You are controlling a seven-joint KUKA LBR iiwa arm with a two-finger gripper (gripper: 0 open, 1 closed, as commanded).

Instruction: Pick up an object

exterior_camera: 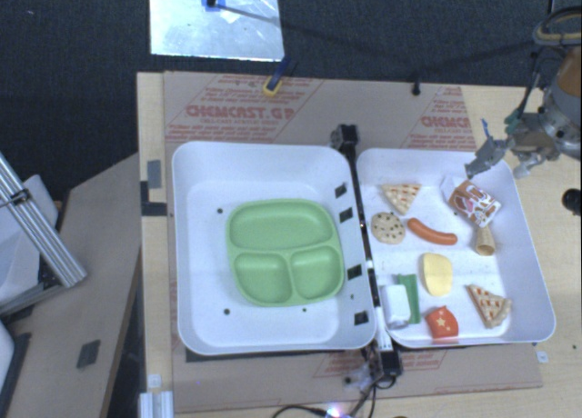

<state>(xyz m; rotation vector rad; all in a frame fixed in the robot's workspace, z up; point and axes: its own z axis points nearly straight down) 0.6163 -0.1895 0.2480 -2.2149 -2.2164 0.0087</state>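
Camera view: gripper point(498, 158) seen at right bin's point(527, 266) upper right corner, fingers spread, nothing between them. Red-white packet point(474, 203) found just below-left of fingertips — inside bin, long axis tilted, running upper-left to lower-right.
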